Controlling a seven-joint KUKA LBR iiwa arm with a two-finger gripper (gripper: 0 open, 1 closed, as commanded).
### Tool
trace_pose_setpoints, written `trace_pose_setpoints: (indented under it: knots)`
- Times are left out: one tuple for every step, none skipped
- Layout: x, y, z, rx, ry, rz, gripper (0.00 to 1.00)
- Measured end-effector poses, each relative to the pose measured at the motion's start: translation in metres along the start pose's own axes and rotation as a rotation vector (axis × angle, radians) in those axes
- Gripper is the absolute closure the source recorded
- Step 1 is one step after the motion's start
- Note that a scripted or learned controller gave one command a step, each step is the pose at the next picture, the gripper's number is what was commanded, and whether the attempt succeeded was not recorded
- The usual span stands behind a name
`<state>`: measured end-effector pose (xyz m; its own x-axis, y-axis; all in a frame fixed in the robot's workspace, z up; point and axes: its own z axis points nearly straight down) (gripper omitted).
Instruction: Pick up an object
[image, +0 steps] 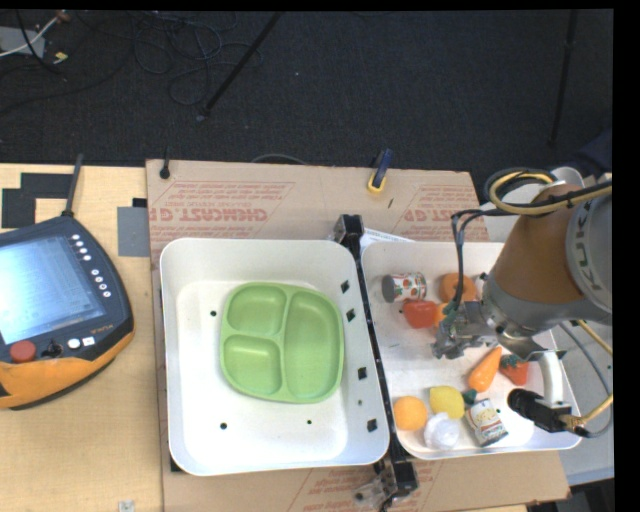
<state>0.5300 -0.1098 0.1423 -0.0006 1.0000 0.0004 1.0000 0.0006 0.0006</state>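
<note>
Objects for picking lie in the right bin (400, 345), eight that can be counted. There is one small can (405, 288) lying on its side near the bin's far left, its long axis running left to right. One red piece (421, 313) sits just in front of it. One round orange fruit (459, 288) lies to the can's right, partly covered by the arm. One toy carrot (484, 369) lies tilted, its long axis running from near-left to far-right, with a small red piece (515, 372) just beside its right side. Along the near edge sit one orange ball (410, 412), one yellow lemon-like fruit (447, 402) touching it, one white rounded thing (441, 432) just in front of those two, and one small labelled carton (486, 421) to their right, tilted.

The tool (452, 336) hangs low over the middle of the right bin, between the red piece and the carrot, at the end of the arm (545, 275). Its dark tips blur together, so whether they are spread or pressed together cannot be told, and nothing is seen pinched between them.

The left bin (190, 290) holds one green plate (281, 341) with three compartments. Both bins rest on cardboard on the counter (60, 440). One handheld control pendant (55, 300) lies at the counter's left.
</note>
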Motion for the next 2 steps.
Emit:
trace_pose_setpoints:
  knots:
    - [0.001,0.009,-0.046,-0.001,0.0,0.0,1.0]
    - [0.0,0.009,-0.088,-0.001,0.0,0.0,1.0]
